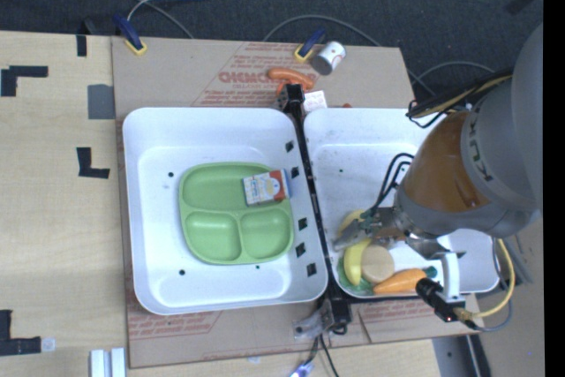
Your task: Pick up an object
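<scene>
Toys sit bunched in the lower left corner of the right bin (353, 137): a yellow banana-like piece (353, 265), a pale round piece (378, 262) just beside it, and an orange carrot (402, 281) lying across below them. The hand (366, 225) hangs right above this cluster, at lower right of the frame, with the grey arm (494, 154) and its orange band looming over the bin. Whether it is wide, narrow or closed on anything I cannot tell; dark metal parts and cables blur together there.

To do the pick well, I judge it best to settle on one item, probably the carrot or the round piece, since they lie more in the open, and come straight down centred on it. The bin wall is close on the left, so the approach should stay clear of it.

In the left bin (150, 190), at centre frame, a green divided plate (234, 216) carries a small carton (265, 187) on its upper right edge.

Much of the right bin's floor is covered by the arm. A greenish bit under the banana is too small to name.
</scene>
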`<state>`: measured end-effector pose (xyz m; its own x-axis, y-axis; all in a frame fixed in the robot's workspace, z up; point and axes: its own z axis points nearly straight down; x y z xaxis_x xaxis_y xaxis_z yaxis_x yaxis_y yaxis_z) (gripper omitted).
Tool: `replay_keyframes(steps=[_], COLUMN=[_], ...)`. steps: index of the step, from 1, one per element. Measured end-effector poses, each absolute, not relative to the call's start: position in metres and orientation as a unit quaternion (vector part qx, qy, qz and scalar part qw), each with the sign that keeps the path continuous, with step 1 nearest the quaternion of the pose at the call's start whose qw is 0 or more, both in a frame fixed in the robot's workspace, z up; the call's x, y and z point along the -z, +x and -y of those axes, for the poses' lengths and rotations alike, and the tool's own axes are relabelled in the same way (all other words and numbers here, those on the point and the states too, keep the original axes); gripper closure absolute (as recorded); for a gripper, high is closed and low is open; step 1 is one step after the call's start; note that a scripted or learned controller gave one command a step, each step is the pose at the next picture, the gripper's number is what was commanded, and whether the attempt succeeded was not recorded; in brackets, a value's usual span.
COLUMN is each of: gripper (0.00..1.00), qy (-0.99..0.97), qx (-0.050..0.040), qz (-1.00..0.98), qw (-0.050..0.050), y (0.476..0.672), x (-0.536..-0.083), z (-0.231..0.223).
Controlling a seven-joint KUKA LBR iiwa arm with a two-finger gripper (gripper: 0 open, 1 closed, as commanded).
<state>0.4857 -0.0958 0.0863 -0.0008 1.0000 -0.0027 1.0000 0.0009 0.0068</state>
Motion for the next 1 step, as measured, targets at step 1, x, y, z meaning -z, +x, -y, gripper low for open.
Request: replay_keyframes(steps=[1], gripper=[0.00], qy=[0.707], qx=[0.0002], qz=[-0.707], qw=[0.000], y=[0.4993], x=[-0.0857], z=[0.0959])
